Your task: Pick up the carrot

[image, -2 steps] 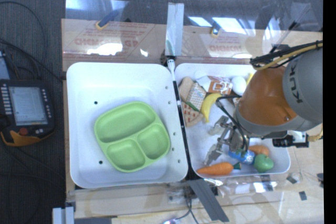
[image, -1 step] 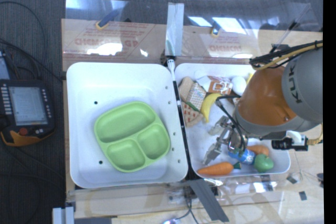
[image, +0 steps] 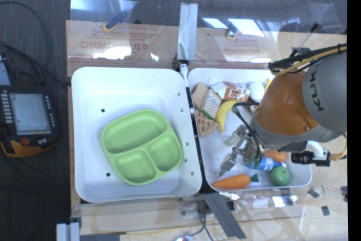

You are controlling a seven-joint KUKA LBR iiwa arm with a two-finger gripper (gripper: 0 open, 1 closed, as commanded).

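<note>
My end effector (image: pixel 230 160) hangs low in the right bin (image: pixel 210 180), its metal fingers (image: pixel 225 165) spread a little with nothing between them, their tips just above the carrot (image: pixel 231 182) and not touching it as far as I can tell. The carrot lies on its side near the front wall of that bin, directly below my end effector, with its green stub pointing right. Just right of the carrot sit a small blue-and-white object (image: pixel 264 165) and a green ball-like fruit (image: pixel 280 175). Beyond my end effector, toward the back of the bin, are a banana (image: pixel 224 113), a brown printed packet (image: pixel 207 104) whose writing is too small to read, and a white egg-shaped piece (image: pixel 256 90). On my grey arm (image: pixel 330 93) the letters "KU" are readable. Left of the carrot, in the other bin (image: pixel 90 93), rests a green divided plate (image: pixel 142 146).
</note>
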